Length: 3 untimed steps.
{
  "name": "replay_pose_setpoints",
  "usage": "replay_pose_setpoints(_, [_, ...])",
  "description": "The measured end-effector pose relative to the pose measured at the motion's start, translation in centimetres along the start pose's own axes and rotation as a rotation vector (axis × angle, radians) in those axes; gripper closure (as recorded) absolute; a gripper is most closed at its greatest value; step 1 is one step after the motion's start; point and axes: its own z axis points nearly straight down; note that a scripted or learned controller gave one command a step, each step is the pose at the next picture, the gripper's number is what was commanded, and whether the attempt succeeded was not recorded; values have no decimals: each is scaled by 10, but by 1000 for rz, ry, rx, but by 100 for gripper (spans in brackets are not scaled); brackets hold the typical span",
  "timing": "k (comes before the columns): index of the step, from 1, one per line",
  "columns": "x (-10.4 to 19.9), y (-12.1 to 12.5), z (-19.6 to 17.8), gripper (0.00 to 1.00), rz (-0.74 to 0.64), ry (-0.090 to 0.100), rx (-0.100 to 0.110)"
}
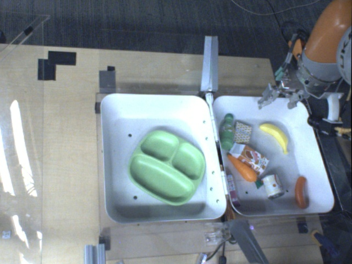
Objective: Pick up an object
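Camera view: the gripper (278, 92) hangs at about one o'clock in the picture, over the far rim of the right bin (322, 164). Its thin fingers look spread a little, with nothing between them.

The right bin holds the choices. A banana (276, 135) lies nearest the gripper, at roughly six o'clock from it, well apart from the clutter. A green bottle (226, 130) rests along the bin's nine o'clock wall, with a small speckled packet (243, 130) just beside it. Near the bin's middle a carrot (242, 169) lies touching a printed snack packet (252, 157), and a small can (271, 185) sits at five o'clock from them. A red sausage (301, 192) lies alone toward the four o'clock corner.

The left bin (115, 147) holds a green divided plate (166, 165).

The banana seems the easiest pick: probably light, stiff plastic, smooth and curved, so it could slip. Closing across its thick middle, square to its length, should hold best.
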Motion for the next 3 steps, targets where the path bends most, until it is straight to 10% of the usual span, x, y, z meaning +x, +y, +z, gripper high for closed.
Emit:
replay_pose_setpoints(1, [-50,-14,118,0,-302,-3,-6])
replay_pose_setpoints(2, [-49,-11,106,100,-305,-2,-13])
replay_pose_setpoints(3, [-17,11,12,100,-225,-2,-5])
